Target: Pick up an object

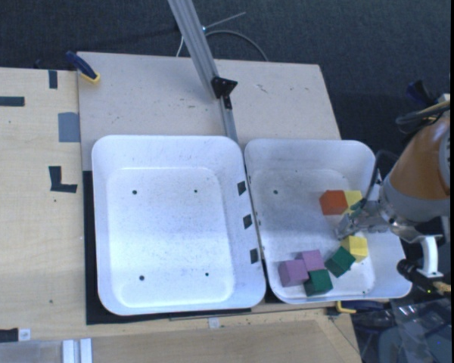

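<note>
Can't tell from this angle whether the jaws are apart or together. The gripper [351, 225] is a small grey blur down in the right bin [303, 153], and nothing reads as sitting between its tips, so I wouldn't call anything held.

Right around it: it's parked in the gap between the orange block [333, 202] up and to the left and a yellow block [357, 246] just below. Another yellow block [354, 198] sits just beside the orange one, partly tucked behind the arm's wrist. Any of these three could be the target; the lower yellow one looks closest to the tips, but I can't say whether they're touching.

Further out, along the bin's near edge, there's a cluster: two green blocks [339, 262] [318, 282] and two purple blocks [293, 271] [312, 259], bunched together. The left bin [106, 157] is next door, past the divider.

My read is that it's at the descend-and-grab step, low in the bin with no lift yet. The next move calls for closing squarely on one block, not wedging between two, then a straight lift. With blocks this near each other, a finger could easily land on top of one or shove it aside.
</note>
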Robot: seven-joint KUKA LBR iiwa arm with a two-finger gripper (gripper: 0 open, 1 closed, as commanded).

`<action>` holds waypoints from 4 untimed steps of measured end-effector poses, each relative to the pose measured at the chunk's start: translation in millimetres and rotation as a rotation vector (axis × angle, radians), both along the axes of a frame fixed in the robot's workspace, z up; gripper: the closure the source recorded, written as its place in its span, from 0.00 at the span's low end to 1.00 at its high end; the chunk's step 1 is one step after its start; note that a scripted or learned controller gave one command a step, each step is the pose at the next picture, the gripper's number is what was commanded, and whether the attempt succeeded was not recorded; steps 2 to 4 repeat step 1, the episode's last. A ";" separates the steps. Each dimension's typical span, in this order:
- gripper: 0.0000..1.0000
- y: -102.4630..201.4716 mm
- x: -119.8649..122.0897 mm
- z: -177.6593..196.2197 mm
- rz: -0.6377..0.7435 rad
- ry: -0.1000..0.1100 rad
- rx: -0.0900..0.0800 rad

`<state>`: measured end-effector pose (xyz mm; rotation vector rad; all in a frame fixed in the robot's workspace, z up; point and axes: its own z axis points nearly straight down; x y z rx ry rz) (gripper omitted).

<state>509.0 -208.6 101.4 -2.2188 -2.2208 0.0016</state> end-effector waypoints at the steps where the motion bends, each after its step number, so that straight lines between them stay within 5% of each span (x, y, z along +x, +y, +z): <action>1: 1.00 -0.9 6.0 -9.0 0.000 -0.002 -0.001; 4: 1.00 -0.9 6.0 -9.0 0.000 -0.002 -0.001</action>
